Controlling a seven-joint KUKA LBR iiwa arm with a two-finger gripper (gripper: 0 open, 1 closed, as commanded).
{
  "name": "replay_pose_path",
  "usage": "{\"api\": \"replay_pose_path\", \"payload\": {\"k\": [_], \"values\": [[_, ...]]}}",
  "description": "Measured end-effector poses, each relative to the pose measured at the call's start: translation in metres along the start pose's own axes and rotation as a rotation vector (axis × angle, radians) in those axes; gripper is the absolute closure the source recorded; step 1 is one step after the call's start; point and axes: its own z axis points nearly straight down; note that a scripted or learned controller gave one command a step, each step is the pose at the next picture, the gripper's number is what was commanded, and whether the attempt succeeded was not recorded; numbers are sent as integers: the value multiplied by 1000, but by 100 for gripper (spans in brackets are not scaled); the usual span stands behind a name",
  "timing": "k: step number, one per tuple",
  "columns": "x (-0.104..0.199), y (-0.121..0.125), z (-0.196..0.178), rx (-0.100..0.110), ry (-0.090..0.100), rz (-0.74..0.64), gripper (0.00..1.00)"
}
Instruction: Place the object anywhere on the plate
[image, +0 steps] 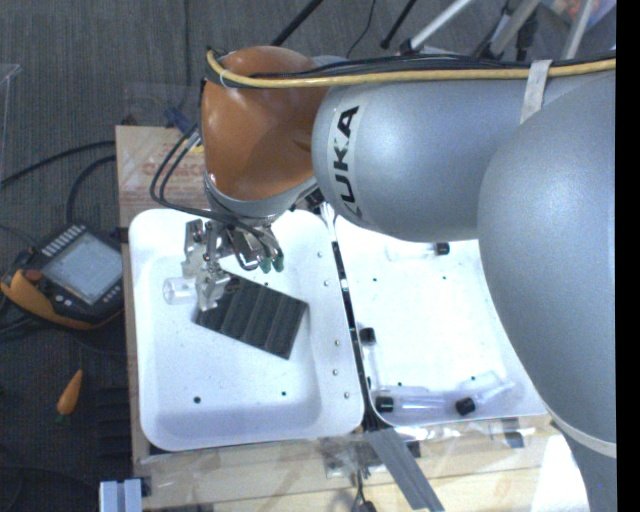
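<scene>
Object position: dark ribbed plate (251, 316) flat in left bin (170, 400), just beside gripper (212, 268) at its 5 o'clock.
Long axis: 10 to 4 o'clock.
Small clear piece (180, 291): at gripper's 8 o'clock, touching or close.
Gripper opening: cannot be determined; no hold confirmed.

Arm (450, 150) reached in from the right.
Stretched leftward, orange band (255, 120) bent down above the wrist, gripper (215, 270) pointed downward low at the far end.
</scene>
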Motion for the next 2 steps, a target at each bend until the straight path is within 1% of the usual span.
{"api": "replay_pose_path", "payload": {"k": [1,2], "values": [[73,26,-16,-2,1,-475,100],[22,1,-23,-3,-1,-759,100]]}}
